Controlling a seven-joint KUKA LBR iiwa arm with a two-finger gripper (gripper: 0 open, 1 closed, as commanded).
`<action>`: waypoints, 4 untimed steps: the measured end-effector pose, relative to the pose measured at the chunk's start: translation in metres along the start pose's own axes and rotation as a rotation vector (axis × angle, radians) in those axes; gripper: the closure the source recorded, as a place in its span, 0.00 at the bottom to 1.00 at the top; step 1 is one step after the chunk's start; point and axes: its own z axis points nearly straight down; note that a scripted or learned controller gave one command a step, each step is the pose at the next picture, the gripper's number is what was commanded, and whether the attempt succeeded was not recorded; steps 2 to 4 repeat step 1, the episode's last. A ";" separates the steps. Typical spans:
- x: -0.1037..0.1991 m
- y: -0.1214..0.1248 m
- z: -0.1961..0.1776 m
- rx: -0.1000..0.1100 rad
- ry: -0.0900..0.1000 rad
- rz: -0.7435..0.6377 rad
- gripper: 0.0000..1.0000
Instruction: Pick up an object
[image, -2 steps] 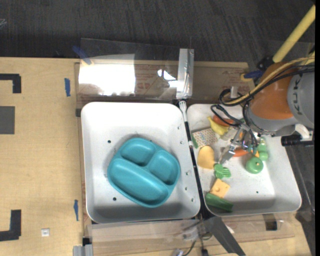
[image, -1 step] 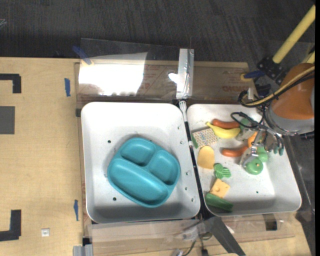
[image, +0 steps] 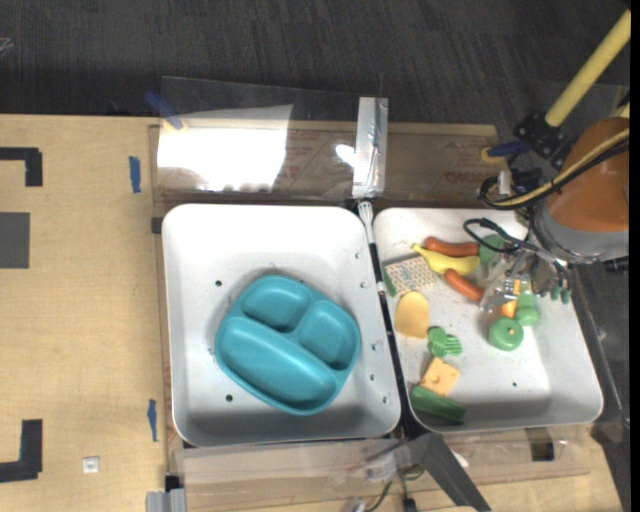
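While the grey arm (image: 590, 205) with its orange band is reaching in from three o'clock, its hand (image: 512, 290) is hanging low over the right bin (image: 570, 385), at that bin's upper right, among wires and small metal parts; whether it is wide or narrow I cannot tell, and nothing is showing plainly between its tips. The toys are lying in this same bin: a green ring (image: 505, 334) is sitting just below the hand at six o'clock, an orange carrot (image: 462, 285) and a yellow banana (image: 443, 262) are lying at nine o'clock from it, and a yellow cup-like piece (image: 412, 313) is resting further toward eight o'clock. A yellow block (image: 439, 378) and a dark green piece (image: 437, 403) are lying near the bin's front edge. In the left bin (image: 190, 250) a teal divided plate (image: 288, 342) is sitting on the desk's nine o'clock side.
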 end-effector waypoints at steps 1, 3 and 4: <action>0.073 0.054 -0.111 -0.002 0.008 0.087 1.00; 0.073 0.054 -0.111 -0.002 0.008 0.087 1.00; 0.073 0.054 -0.111 -0.002 0.008 0.087 1.00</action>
